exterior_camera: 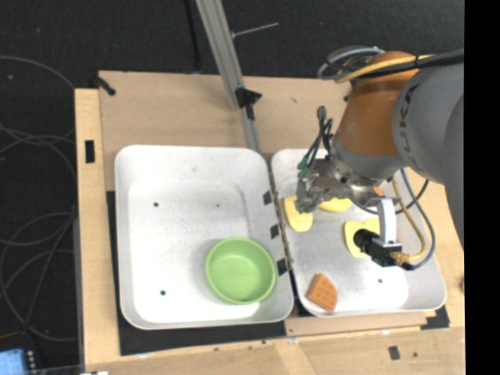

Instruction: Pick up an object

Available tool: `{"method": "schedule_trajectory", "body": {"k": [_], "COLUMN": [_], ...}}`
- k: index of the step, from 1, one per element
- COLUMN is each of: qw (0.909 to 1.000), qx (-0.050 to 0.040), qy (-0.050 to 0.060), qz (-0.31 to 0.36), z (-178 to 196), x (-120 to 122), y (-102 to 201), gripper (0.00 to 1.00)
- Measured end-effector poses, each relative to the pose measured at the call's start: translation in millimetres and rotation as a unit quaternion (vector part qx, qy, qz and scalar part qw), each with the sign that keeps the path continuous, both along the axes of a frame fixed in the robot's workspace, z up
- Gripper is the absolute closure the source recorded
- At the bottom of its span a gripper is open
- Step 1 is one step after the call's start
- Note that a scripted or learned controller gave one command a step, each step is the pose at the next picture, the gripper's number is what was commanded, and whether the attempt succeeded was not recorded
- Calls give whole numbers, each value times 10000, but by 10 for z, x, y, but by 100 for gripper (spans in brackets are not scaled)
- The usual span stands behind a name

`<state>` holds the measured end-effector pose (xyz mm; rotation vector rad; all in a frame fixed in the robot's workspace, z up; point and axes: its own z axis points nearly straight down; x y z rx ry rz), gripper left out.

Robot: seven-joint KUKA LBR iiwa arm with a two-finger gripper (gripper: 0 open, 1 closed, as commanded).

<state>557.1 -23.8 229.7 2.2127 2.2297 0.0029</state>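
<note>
The grey arm's wrist covers much of the right white bin (422,291), and whether the gripper (306,201) is open or closed cannot be told. It sits right of centre over a pale yellow flat piece (299,219). Lower down lies an orange waffle-textured wedge (322,292); a round green plastic bowl (241,269) rests in the left white bin (156,201).
</note>
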Motion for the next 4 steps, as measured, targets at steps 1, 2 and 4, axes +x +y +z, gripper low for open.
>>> {"method": "schedule_trajectory", "body": {"k": [1,2,4], "qw": [10000,10000,10000], "qx": [4,-9,-19], "qy": [-9,9,7], "qz": [4,-22,-23], "z": [150,62,205], "x": [256,548,562], "y": [491,975,1100], "gripper": [100,100,100]}}
